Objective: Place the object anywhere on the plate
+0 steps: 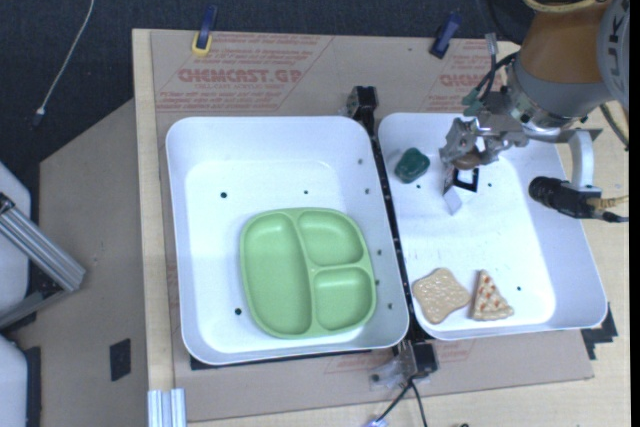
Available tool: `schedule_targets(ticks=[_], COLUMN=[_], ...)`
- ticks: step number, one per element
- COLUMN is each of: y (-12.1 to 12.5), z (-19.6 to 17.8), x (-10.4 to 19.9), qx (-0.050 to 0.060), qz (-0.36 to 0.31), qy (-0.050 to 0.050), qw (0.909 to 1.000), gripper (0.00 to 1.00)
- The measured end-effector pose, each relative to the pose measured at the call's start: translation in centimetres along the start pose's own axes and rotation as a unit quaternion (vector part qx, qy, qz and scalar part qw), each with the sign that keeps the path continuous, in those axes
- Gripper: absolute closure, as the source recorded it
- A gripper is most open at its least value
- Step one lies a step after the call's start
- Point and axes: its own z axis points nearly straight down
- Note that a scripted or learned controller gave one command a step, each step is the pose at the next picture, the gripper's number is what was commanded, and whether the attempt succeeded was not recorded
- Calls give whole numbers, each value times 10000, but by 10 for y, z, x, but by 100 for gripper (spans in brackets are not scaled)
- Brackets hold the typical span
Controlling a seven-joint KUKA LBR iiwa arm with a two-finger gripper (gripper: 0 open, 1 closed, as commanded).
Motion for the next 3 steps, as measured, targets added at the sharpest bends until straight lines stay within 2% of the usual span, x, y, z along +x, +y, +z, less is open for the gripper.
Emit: schedule_targets(ticks=[1,3], y=[6,35], z=[-8,-5], x=[54,140], qx=[3,5], qz=[-1,5], qy=[2,0], qw=[10000,10000], gripper=[100,100])
